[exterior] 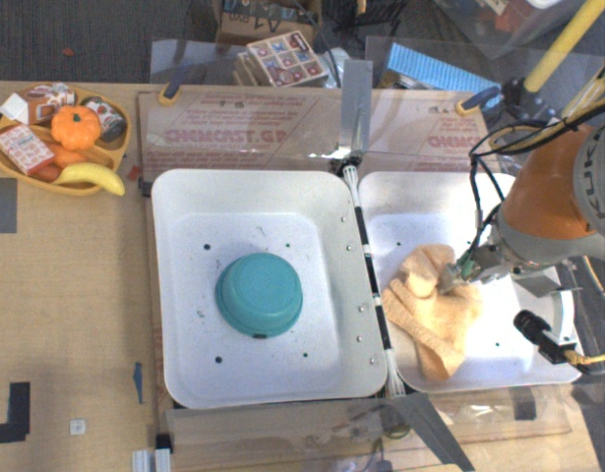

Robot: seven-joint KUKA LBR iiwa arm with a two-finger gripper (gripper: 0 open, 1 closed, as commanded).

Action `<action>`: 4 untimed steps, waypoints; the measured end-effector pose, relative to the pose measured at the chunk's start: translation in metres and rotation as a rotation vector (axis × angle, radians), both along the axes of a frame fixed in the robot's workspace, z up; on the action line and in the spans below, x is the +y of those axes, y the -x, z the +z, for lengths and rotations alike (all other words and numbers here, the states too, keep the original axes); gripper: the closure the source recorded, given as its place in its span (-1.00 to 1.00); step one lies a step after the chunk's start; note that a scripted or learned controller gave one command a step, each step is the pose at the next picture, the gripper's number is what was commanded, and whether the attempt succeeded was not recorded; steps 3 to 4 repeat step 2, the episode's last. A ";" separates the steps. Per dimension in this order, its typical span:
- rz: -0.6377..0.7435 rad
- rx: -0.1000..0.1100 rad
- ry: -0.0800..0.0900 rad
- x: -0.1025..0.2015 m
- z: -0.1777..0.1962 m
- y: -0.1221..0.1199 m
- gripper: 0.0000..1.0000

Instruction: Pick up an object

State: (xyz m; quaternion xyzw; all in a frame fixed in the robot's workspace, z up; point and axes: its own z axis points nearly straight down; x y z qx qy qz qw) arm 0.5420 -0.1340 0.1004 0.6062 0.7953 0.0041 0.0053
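Overhead view of tabletop w/ two white bins. Left bin [179, 205] holds an upturned teal bowl [260, 294]. To its right, right bin [420, 190] holds a crumpled tan cloth [432, 308]. Gripper [453, 278] sits low on cloth's upper right edge; fingers' opening can't be told. Nothing looks lifted yet: grasp and raise remain.
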 end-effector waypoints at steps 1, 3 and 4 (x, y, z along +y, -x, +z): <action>-0.215 0.001 0.001 0.034 -0.010 0.031 1.00; 0.005 0.011 0.001 0.047 0.085 -0.037 1.00; 0.005 0.011 0.001 0.047 0.085 -0.037 1.00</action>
